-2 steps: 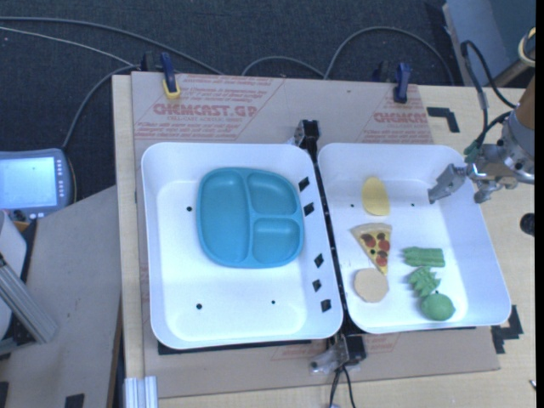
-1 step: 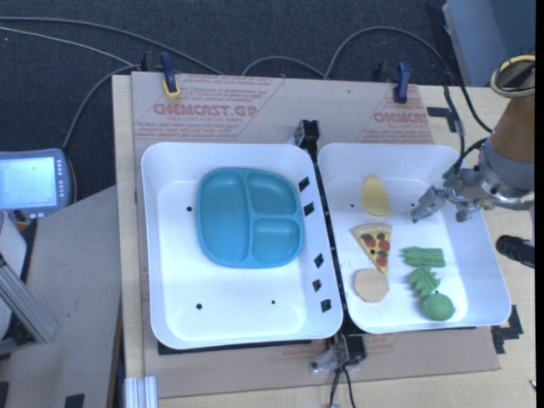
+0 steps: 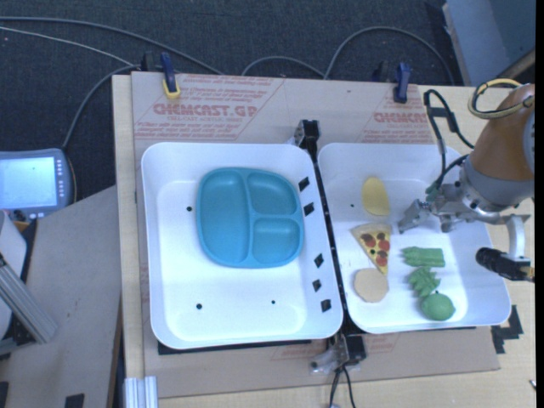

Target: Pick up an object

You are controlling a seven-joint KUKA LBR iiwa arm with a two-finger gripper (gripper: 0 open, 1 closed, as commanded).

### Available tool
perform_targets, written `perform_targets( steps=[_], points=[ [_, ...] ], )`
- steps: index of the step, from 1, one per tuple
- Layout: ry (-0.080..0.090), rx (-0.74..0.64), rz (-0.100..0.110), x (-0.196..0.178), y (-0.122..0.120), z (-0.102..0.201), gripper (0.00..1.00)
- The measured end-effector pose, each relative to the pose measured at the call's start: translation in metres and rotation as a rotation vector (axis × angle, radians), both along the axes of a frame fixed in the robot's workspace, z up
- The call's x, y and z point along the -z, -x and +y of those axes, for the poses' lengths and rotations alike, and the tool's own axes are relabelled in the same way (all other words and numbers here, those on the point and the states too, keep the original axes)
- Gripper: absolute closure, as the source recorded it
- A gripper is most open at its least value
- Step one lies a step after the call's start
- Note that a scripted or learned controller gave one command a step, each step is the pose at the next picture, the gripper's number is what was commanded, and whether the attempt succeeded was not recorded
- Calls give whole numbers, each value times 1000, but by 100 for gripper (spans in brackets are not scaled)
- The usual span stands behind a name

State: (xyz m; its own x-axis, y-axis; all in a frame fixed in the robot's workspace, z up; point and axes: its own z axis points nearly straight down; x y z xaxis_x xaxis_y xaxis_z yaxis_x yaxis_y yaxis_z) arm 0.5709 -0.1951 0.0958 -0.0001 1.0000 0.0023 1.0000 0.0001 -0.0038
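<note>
Toy food is lying in the right bin [image 3: 476, 313]: a yellow piece [image 3: 375, 195] near the top, a pizza slice [image 3: 375, 246] below it, a tan round cookie [image 3: 371, 285] under that, and three green pieces to their right, namely a long green vegetable [image 3: 423, 257], a leafy green piece [image 3: 422, 280] and a round green ball [image 3: 438, 306]. The left bin [image 3: 170, 304] is holding a blue divided plate [image 3: 250, 217]. The gripper [image 3: 421, 215] is hanging over the right bin, just above the long green vegetable and to the right of the yellow piece, with nothing between its fingers; whether they are spread or closed cannot be told from this slant.

Judging from this, the arm is lining up for a descent. The yellow piece looks the safest target, since it is lying apart from the rest. The green pieces are crowding each other, so a descent there is risking a nudge instead of a grip. Centring over one item and straddling its narrow side should help.
</note>
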Motion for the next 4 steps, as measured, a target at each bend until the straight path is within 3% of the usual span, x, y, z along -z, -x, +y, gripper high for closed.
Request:
perform_targets(
  steps=[1,2,3,4],
  points=[
    [1,0,-4,-14,-1,0,100],
    [3,1,-6,-71,7,-5,100],
    [4,-2,-9,-126,-4,0,100],
    [3,-2,-8,-155,-5,0,100]
  ],
)
